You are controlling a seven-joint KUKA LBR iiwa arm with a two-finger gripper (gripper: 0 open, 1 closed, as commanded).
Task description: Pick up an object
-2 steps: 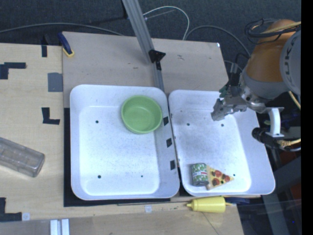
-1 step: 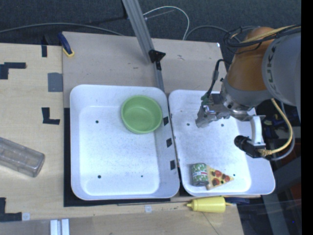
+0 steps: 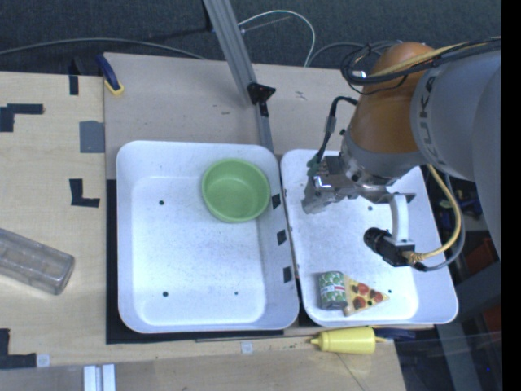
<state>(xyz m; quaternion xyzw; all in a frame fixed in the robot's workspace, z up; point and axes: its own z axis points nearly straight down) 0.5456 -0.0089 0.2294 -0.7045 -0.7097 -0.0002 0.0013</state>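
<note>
Under the arm (image 3: 407, 112), the end effector (image 3: 319, 192) is blurred.

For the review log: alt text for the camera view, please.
The arm's hand hovers over the right bin, which holds a green can and a toy pizza slice. A green bowl sits in the left bin.

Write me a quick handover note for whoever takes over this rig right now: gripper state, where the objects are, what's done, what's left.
Gripper: over the upper left part of the right bin, nothing visibly held.
Green bowl: left bin, upper right area.
Green can and pizza slice toy: side by side near the right bin's front edge.
Yellow bottle: on the bench, in front of the right bin.
Done: no pick yet.
Left: grasp and lift one object.
</note>
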